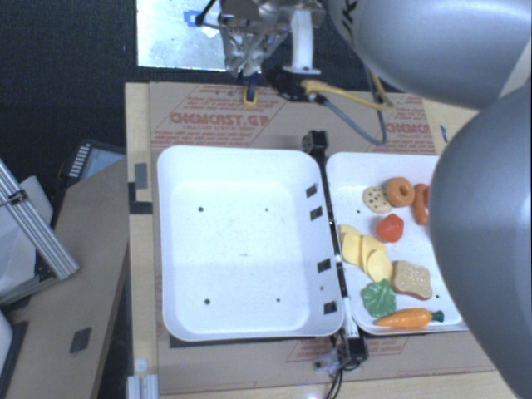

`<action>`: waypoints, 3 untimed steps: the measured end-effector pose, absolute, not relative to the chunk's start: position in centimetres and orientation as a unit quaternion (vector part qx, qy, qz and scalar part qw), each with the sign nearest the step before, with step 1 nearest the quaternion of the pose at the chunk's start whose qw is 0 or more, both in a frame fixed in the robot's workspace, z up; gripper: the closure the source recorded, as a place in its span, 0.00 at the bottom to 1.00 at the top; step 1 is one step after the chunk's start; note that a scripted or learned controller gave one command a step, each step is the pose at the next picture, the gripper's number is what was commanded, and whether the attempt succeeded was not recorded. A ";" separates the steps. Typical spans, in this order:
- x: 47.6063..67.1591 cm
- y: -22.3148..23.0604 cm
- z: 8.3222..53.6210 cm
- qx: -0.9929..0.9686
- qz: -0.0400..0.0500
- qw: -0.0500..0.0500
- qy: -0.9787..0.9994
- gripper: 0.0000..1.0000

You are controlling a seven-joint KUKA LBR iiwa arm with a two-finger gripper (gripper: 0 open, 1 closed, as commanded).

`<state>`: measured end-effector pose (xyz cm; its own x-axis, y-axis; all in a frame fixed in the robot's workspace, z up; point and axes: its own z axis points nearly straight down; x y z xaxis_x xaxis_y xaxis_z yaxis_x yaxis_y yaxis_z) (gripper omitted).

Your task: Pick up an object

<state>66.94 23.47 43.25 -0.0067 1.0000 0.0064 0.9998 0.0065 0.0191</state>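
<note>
Overhead, gripper [249, 71] above bench, carrot [405, 317] in right bin [349, 173]

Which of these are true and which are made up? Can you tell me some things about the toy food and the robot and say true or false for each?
1. All the toy food lies in the right bin. True.
2. The carrot lies near the front edge of its bin. True.
3. The tool is down inside the left bin. False: it is up at the far side, beyond both bins, over the cardboard.
4. The tomato sits between the cookie and the bread slice. True.
5. The green leaf is right next to the doughnut. False: it lies beside the carrot, at the bin's near end, and the doughnut is at the far end.
</note>
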 end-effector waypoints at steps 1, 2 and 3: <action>66.8 23.5 52.9 0.704 0.006 0.003 0.710 1.00; 64.6 23.4 53.6 0.705 0.001 0.000 0.709 1.00; 64.7 23.4 53.5 0.705 0.001 0.000 0.709 0.00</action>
